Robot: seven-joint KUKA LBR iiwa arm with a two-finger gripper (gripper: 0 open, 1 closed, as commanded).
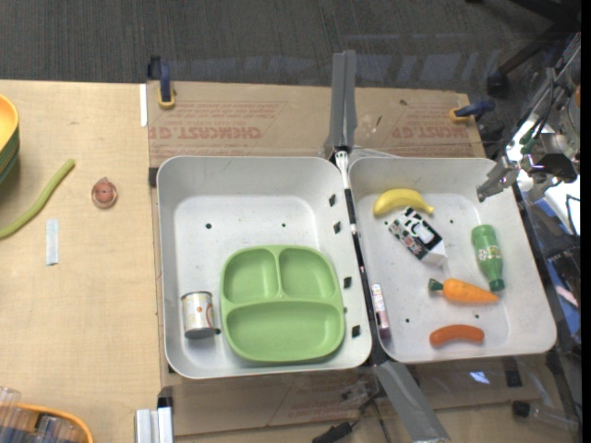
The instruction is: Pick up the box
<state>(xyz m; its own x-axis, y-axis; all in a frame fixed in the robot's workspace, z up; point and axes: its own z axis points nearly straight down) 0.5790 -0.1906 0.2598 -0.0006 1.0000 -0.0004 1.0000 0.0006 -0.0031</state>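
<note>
A robot arm is waiting at the right edge of a worktop [83, 340] carrying two shallow white bins, its pincer [503, 178] hanging over the upper right rim of the right bin [526, 340], with the pickup not yet begun as far as the view is showing. Whether the pincer is standing wide or narrow cannot be told from this slanted angle, and nothing is showing between its tips. The box [417, 235], a small black-and-white carton, is lying flat and tilted in the upper middle of the right bin, just below a banana [403, 200] and well apart from the pincer. A green bottle [487, 256] is lying to its right, a carrot [464, 292] just below it, and an orange sausage-shaped item [456, 336] is resting near the front wall. In the left bin [185, 192], a green divided plate [282, 303] and a small can [197, 315] are sitting untouched. By this reading the whole job is remaining: travelling over to the box, descending, closing and lifting.
</note>
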